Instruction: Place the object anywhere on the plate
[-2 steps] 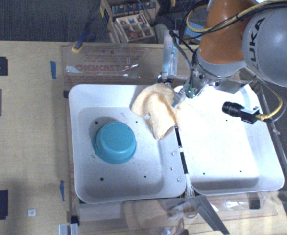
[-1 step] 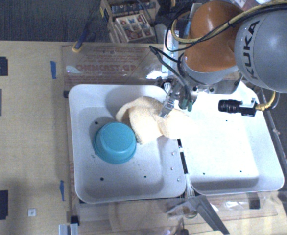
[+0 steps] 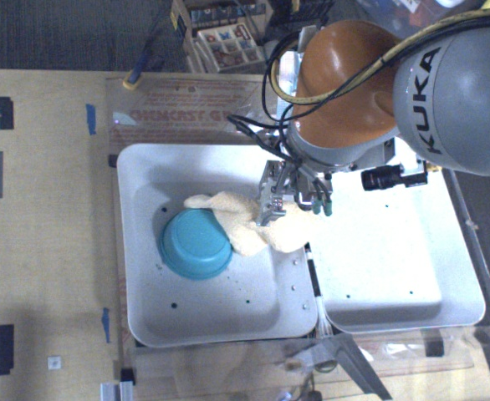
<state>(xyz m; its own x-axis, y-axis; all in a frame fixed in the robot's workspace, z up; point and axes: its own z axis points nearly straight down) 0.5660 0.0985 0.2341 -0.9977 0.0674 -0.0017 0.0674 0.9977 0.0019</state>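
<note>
A round blue plate (image 3: 196, 243) lies in the left part of the left bin (image 3: 220, 312). A cream, soft, lumpy object (image 3: 238, 222) rests on the bin floor right beside the plate, touching its upper right rim and stretching toward the bin's right wall. My gripper (image 3: 283, 209) hangs low over the right end of this cream object, near the wall between the two bins. The wrist and orange band hide the upper part of the object's right end. Whether the object is gripped cannot be made out.
The right bin (image 3: 395, 261) lies under the arm's body. A dark cable loops off the wrist over the left bin's back edge. Boxes and clutter stand behind the bins. The wooden bench (image 3: 44, 249) extends to the left.
</note>
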